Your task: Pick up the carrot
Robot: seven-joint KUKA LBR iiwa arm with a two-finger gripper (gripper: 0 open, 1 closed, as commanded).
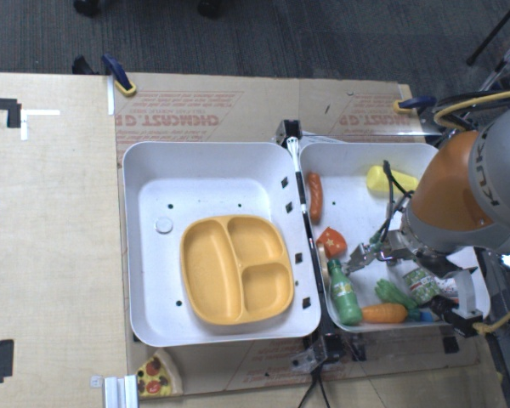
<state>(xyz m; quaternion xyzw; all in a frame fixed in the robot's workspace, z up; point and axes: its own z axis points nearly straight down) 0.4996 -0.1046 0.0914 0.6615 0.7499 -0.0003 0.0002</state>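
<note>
two white bins [144, 228] on cardboard-covered bench [51, 228].

left bin: yellow divided plate [237, 268] | right bin: green bottle [343, 294], sausage [314, 196], banana [389, 181]

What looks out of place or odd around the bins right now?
A pizza slice toy lies outside the bins, on the cardboard below the left bin. In the right bin, the green bottle lies on its side against the divider, near the carrot. Nothing looks spilled or broken.
</note>
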